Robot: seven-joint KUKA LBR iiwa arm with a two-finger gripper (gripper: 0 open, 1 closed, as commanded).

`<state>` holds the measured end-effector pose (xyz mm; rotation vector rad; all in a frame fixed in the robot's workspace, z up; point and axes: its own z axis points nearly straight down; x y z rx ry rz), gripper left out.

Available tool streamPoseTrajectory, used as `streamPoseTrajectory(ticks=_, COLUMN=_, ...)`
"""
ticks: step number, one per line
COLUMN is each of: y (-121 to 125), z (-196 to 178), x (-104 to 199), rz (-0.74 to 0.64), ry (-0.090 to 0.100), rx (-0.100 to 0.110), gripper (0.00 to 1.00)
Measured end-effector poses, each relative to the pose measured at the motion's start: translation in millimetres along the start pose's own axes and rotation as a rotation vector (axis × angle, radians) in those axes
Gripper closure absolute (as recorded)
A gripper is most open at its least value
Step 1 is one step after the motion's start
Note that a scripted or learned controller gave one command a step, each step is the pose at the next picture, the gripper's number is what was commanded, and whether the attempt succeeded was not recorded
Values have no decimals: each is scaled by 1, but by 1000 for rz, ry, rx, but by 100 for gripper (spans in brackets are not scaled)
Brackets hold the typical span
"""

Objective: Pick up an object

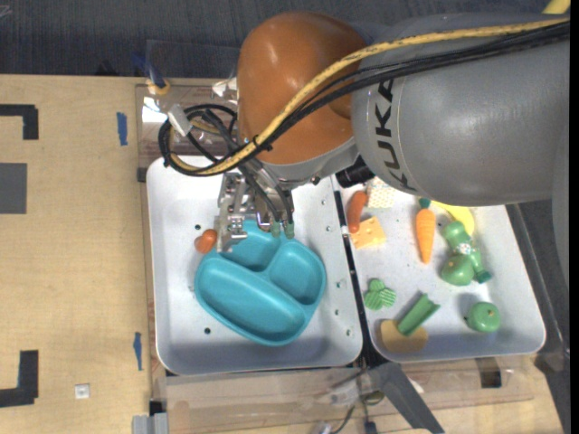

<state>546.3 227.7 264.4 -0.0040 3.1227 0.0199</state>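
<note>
The grey arm (470,107) reaches in from the right, its orange band (294,84) above the left bin (172,269), with black and yellow cables (271,134) looping across it. The wrist points down into that bin, and the gripper (256,227) sits at the upper rim of a teal two-compartment dish (262,287).

The metal fingers (237,220) stand close against the dish's rim, but the slant of the view and the clutter of parts make it impossible to tell whether they are apart, together or clamped on the rim. The dish lies tilted across the middle of the left bin. A small orange ball (207,240) rests just beside its upper left edge, near the gripper.

In the right bin (525,328) lie a carrot (424,231), a green pear-like fruit (459,259), a green apple (485,316), a yellow banana (455,215), a cheese wedge (368,233), a red piece (356,206), a small green ridged piece (379,294) and a green stick (417,314) lying on a tan slice (398,336).
</note>
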Motion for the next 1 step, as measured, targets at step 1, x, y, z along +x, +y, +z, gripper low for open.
streamPoseTrajectory(ticks=1, y=-2, z=6, x=44, rz=70, ry=17, rx=11, gripper=100)
